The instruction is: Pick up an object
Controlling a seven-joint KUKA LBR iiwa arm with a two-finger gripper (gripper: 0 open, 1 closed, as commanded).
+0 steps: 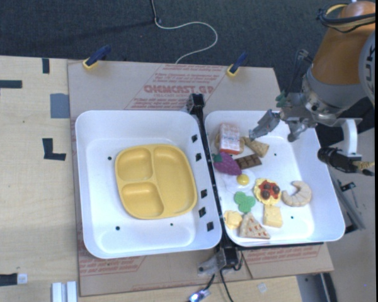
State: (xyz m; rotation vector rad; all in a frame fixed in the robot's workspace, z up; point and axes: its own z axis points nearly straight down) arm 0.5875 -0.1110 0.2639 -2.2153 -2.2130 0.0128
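Camera view: the pincer (279, 126) hovers over the right bin's (324, 194) upper right corner, fingers spread and released, grasping nothing. Just left of it lies the cracker (257, 147), with the red-and-white packet (229, 138) beyond. Below-left sit the chocolate bar (248, 162) and purple grapes (227, 163). Further below, the croissant (297, 194) and pizza slice (267, 190). Far left, a yellow divided plate (156, 181) fills the left bin (94, 168).

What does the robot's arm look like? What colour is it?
The arm is chunky and rounded, with a big orange band above a grey wrist. A dark cable loops over the orange part. At its tip sits a grey metal gripper with two thin fingers.
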